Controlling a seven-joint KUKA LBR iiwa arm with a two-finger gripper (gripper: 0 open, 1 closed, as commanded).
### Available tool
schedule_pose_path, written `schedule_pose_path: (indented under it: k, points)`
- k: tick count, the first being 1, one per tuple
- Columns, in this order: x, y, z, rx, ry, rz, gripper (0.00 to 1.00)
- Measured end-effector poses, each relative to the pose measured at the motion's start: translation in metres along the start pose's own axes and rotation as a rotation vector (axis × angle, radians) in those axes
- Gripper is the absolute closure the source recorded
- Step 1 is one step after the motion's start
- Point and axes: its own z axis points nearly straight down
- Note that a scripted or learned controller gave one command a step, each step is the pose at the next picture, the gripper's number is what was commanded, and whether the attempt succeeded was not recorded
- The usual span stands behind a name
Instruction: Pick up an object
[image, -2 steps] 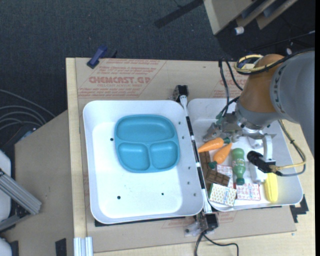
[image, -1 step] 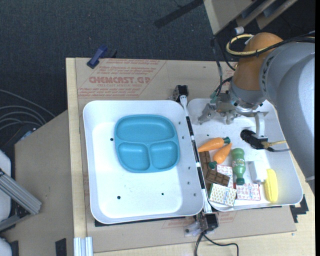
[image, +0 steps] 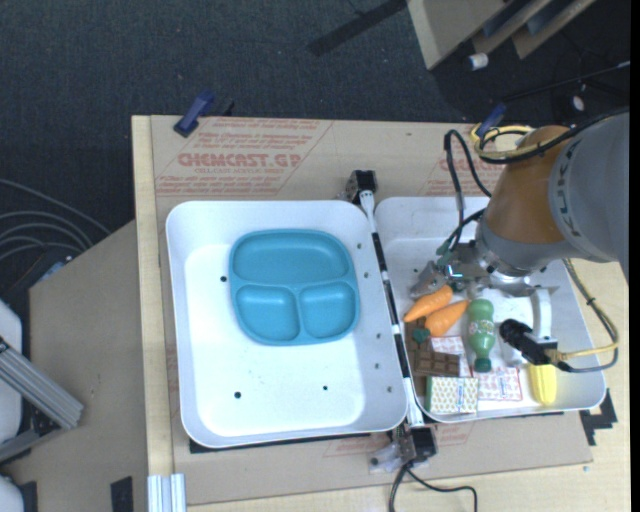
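Grey arm (image: 570, 190) with orange band looms largest, reaching in from right over right bin (image: 400, 215). Left to right: blue divided tray (image: 293, 284) in left bin (image: 200, 300); two carrots (image: 437, 308), chocolate bar (image: 435, 362), green bottle (image: 481, 335), yellow item (image: 542, 382) crowded in right bin. Gripper (image: 452, 268) low just above carrots; grip state and any hold: cannot tell.

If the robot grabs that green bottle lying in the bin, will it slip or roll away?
Probably a bit of both. The green bottle lies on its side and looks round, so a nudge could roll it, though the carrots beside it may block that. It looks like smooth plastic, so it may slip, and is likely light.
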Motion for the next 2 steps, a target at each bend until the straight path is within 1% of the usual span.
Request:
schedule_pose_path:
  k: [1, 2]
  points:
    - [0.001, 0.001, -0.010, -0.003, 0.001, 0.000, 1.00]
    - [0.028, -0.040, -0.112, -0.003, 0.000, -0.002, 1.00]
